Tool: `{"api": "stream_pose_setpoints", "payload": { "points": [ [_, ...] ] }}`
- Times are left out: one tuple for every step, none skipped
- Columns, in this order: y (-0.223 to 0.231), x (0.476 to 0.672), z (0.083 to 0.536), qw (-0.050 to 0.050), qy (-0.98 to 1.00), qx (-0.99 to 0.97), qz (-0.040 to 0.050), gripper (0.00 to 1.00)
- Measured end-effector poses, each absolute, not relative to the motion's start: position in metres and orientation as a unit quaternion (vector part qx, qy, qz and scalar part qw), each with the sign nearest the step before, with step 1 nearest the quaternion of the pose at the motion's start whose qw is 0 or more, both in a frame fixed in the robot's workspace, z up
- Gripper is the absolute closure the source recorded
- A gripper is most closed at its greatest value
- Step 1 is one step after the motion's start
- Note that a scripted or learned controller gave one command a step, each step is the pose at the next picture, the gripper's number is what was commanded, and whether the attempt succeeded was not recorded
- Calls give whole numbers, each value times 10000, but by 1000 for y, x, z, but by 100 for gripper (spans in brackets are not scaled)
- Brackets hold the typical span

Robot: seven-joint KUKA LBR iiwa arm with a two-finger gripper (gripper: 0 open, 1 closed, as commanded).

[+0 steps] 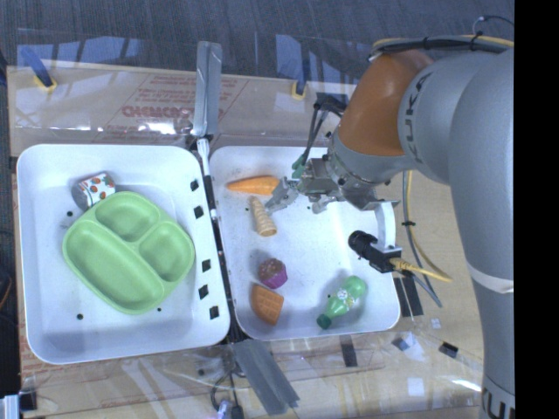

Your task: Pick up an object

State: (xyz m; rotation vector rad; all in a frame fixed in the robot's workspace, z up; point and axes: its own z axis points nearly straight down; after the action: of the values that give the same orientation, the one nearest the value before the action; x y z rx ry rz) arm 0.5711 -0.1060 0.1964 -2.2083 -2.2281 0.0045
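Camera view puts your pincer [291, 190] low in the right bin [380, 317], fingers spread and gripping nothing. The carrot [253, 184] lies just beyond its tips, the ridged tan cone [262, 217] just below them, both loose and within easy reach. The arm [419, 120] leans in from the right, wrist tipped toward the divider. The green bottle [342, 301] sits well behind the pincer.

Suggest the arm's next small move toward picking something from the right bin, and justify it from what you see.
Probably a short descent onto the orange carrot: the gripper hangs just beside its right end in the right bin, and it lies apart from the ridged cone.
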Motion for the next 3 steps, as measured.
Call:
{"api": "stream_pose_setpoints", "payload": {
  "points": [
    [-100, 615, 91, -4, -7080, -7062, 7, 0],
    [-94, 556, 91, 16, -7213, -6926, 13, 0],
    [-112, 656, 92, 19, -6927, -7212, 14, 0]
  ]
}}
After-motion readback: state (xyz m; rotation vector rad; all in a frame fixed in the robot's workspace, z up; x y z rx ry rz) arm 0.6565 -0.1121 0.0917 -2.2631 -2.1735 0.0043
